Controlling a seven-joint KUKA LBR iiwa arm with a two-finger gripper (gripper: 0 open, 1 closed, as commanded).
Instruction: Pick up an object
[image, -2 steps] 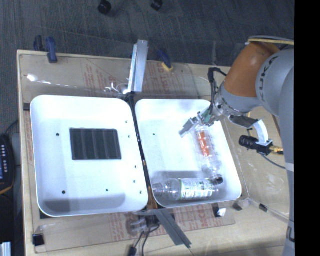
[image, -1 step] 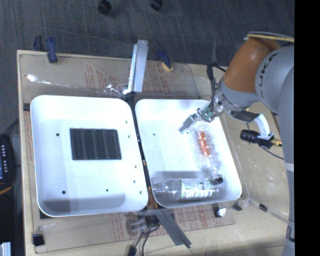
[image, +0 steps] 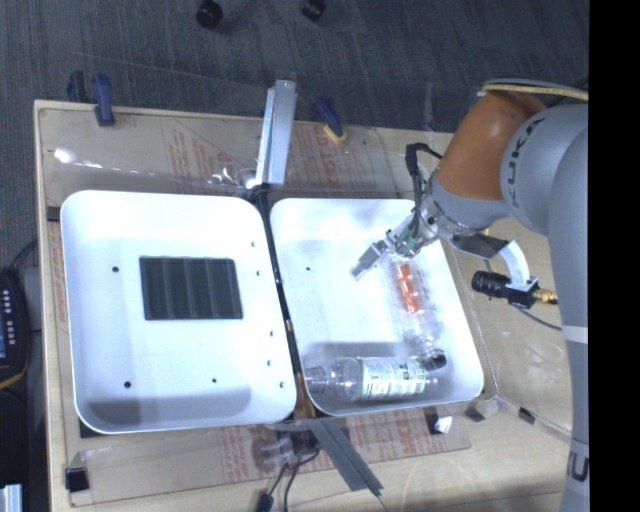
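- Bench (image: 90, 150), tan top, two white bins side by side on it.
- Left bin (image: 90, 240): dark ribbed rectangular pad (image: 190, 288) lying flat near its middle, a few small dark dots on the floor around it.
- Right bin (image: 310, 300): two clear plastic bottles inside.
- Bottle one (image: 412, 300), orange label, lies along the bin's right side, running from the upper middle down toward the lower right corner, dark cap end at the bottom.
- Bottle two (image: 372, 377), pale printed label, lies across the bin's bottom edge, roughly level; its right end sits just beside the cap end of bottle one, may touch, can't tell.
- Arm (image: 520, 170) comes in from the right, orange band above the wrist, grey body running down the right side.
- Gripper (image: 385, 250) sits low over the right bin's upper middle, right at the top end of bottle one.
- One finger (image: 365, 264) sticks out to the lower left over bare bin floor; other side blends into the bottle's top end.
- Spread or pressed together: cannot tell from here; nothing clearly seen between the fingers.
- Metal bar (image: 276, 130) stands at the top between the bins; blue clamps (image: 103, 98) on the bench's far edge.
- Black cable and connector (image: 505, 287) hang off the arm, just right of the right bin.
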